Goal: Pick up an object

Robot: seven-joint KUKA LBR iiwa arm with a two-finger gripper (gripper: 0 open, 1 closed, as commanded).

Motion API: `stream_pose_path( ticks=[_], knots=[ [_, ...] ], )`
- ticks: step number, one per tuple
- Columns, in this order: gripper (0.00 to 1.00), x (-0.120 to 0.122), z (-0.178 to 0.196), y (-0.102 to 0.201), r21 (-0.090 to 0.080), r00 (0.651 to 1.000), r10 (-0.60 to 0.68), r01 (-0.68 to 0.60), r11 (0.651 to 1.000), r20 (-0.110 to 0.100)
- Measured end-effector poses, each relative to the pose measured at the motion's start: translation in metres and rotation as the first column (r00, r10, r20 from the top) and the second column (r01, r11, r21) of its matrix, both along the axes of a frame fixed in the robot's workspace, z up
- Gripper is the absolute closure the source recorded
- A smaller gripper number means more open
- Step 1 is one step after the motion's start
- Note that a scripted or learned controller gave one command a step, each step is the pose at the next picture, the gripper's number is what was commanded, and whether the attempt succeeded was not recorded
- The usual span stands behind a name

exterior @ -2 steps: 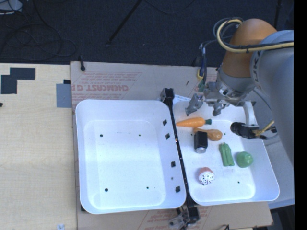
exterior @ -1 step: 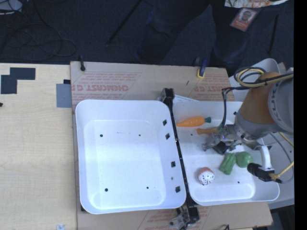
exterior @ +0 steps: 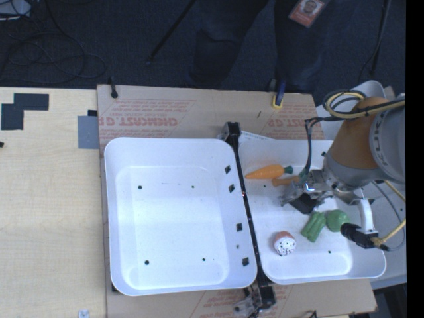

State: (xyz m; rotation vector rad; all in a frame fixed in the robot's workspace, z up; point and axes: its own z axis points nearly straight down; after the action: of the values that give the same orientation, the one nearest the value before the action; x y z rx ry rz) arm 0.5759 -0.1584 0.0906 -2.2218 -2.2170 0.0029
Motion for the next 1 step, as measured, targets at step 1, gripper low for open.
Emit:
stream_pose_path(
  ticks=[1],
  knots=[
    [0.00,0.0411,0.0178,-0.0221,-0.003,1.000,0.006,-0.006,1.000,0.006]
  ],
)
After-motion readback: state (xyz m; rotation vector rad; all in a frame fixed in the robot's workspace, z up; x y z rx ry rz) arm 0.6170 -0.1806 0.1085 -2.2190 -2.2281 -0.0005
